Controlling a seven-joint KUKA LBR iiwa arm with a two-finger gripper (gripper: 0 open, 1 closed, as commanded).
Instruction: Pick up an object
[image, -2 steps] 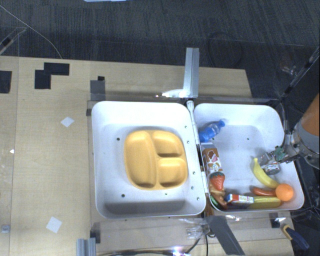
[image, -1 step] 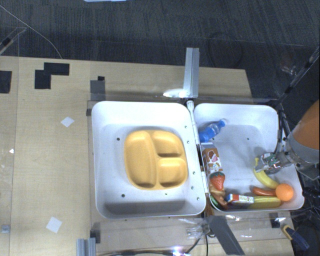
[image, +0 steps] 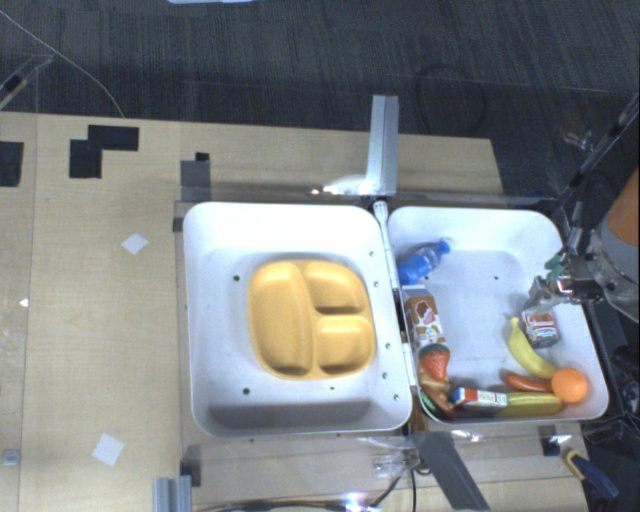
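My gripper (image: 553, 286) hangs at the right side of the right bin (image: 480, 235), just above a small red-and-white can (image: 540, 328). The can lies apart from the gripper, next to a yellow banana (image: 524, 352). An orange (image: 568, 385) sits in the bin's front right corner. A blue bottle (image: 421, 261) lies at the bin's back left. Along the left wall are a brown packet (image: 424, 320) and a carrot-like toy (image: 434, 364). A second banana with a red-and-white item on it (image: 500, 401) lies along the front wall.
The left bin (image: 215, 300) holds a yellow divided tray (image: 310, 317). A metal post (image: 384, 145) stands behind the seam between the bins. The arm's grey body (image: 615, 250) overhangs the right bin's right rim.
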